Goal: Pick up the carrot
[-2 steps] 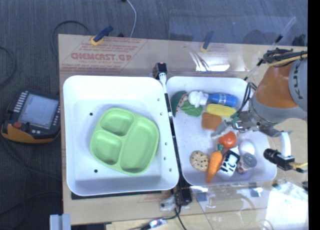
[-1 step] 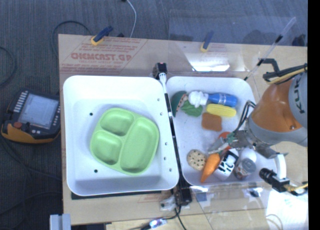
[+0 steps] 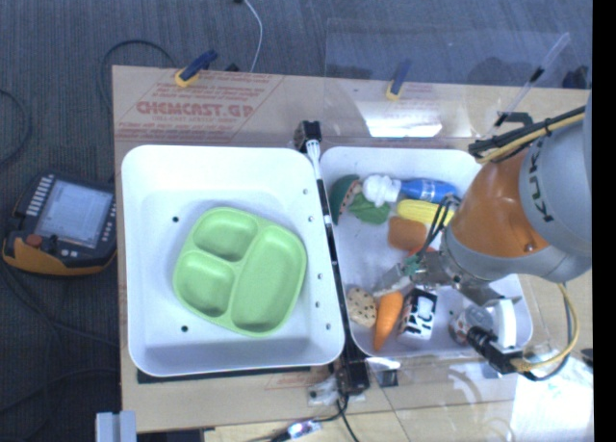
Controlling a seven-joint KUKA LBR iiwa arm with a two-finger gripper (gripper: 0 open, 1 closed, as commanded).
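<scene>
Two white bins sit side by side on the bench (image 3: 192, 113), and the carrot (image 3: 388, 318) lies in the right bin (image 3: 423, 155), near its front wall, so the pick is not yet done as far as this view shows. The hand (image 3: 421, 312) is down in that same bin just beside the carrot, a black-and-white part of it touching or nearly touching the carrot's right side. Whether it is open, closed or gripping anything I cannot tell, since the orange-banded wrist (image 3: 491, 214) covers much of it from above. The carrot appears to rest on the bin floor rather than hang from anything, so I judge the grasp and the lift are both left to do.

The carrot is a short orange piece, blunt and tapered, lying roughly lengthwise toward the front of the bin with its narrow end forward. A speckled cookie-like piece (image 3: 362, 307) lies just to its left, close enough to crowd a grip. Farther back are a yellow corn cob (image 3: 422, 210), a blue bottle (image 3: 423, 189) and another orange block (image 3: 406, 232). The left bin (image 3: 154, 180) holds a green divided plate (image 3: 241, 270).
</scene>
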